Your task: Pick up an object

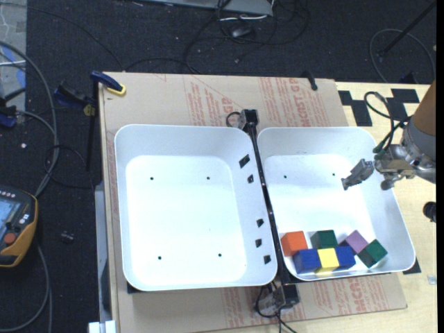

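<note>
Several small cubes lie huddled at the near edge of the right bin: an orange cube, a dark green cube, a purple cube, a green cube, a yellow cube and two blue cubes beside it. My gripper hangs over the right side of that bin, above and behind the cubes and apart from them. It is open, with nothing between its fingers.
The left bin stands beside the right one, with a black divider strip between them. Both rest on a cardboard sheet. Cables and a yellow device lie on the dark floor to the left.
</note>
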You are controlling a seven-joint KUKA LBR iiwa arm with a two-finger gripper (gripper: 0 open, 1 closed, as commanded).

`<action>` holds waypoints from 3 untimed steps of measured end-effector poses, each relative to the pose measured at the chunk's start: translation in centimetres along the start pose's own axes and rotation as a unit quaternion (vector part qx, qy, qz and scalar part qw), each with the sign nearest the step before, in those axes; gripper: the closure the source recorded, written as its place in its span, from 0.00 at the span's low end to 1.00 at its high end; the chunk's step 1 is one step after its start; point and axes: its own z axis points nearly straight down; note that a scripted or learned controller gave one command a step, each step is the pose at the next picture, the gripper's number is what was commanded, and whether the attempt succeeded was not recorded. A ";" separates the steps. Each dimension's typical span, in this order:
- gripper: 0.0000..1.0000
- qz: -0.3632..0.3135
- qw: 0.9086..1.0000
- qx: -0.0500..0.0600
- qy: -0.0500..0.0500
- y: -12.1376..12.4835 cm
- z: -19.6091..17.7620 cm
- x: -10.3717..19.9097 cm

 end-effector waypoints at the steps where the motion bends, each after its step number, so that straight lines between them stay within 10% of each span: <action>1: 0.00 0.000 1.000 -0.002 -0.001 0.1 -0.2 0.0; 3: 0.00 0.000 1.000 0.000 0.000 0.6 9.8 -0.5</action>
